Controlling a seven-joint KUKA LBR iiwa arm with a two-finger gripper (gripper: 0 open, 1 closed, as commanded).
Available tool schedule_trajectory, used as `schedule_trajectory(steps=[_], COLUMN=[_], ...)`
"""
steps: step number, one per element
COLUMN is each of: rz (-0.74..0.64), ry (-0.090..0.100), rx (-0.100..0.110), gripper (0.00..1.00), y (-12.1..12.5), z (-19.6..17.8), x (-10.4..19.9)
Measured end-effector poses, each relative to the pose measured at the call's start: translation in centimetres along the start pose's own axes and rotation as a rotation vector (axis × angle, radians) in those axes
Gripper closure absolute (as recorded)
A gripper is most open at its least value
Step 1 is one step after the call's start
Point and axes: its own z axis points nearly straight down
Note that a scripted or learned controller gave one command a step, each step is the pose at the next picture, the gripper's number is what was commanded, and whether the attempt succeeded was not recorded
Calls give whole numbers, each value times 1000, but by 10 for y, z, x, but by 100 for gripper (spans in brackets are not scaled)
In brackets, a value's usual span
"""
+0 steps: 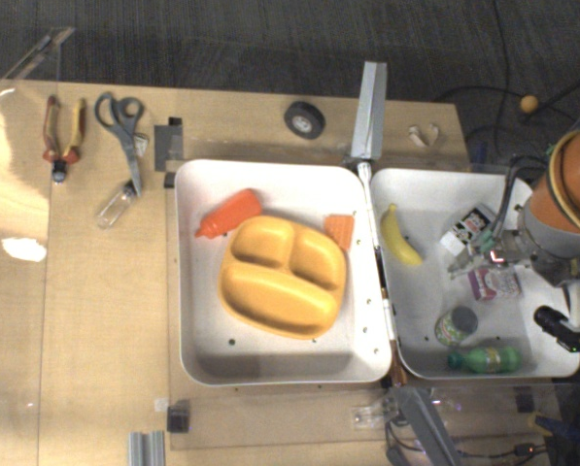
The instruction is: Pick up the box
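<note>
The box (472, 225) is small and white with dark and red print. It lies in the right bin (421, 357), toward the far right part. My gripper (486, 256) reaches in from the right and hangs just in front of the box, above a purple packet (494, 282). The box lies apart from the gripper on the bin floor, not held. The grey arm with its orange band (573, 187) covers the bin's right edge.
The right bin also holds a banana (400, 236), a round can (456, 325) and a green bottle (484, 359). The left bin (197, 348) holds a yellow divided tray (282, 275), an orange bottle (227, 213) and a small orange piece (339, 229). Scissors (124, 129) and pliers (61, 134) lie on the bench at left.
</note>
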Motion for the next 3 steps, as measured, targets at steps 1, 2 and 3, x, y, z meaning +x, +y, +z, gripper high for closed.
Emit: schedule_trajectory(steps=[1, 2, 3], rz=[123, 218, 355], ry=[4, 5, 0], rx=[-1, 0, -2], gripper=[0, 0, 0], y=[2, -15, -28], z=[0, 0, -1], x=[0, -1, 12])
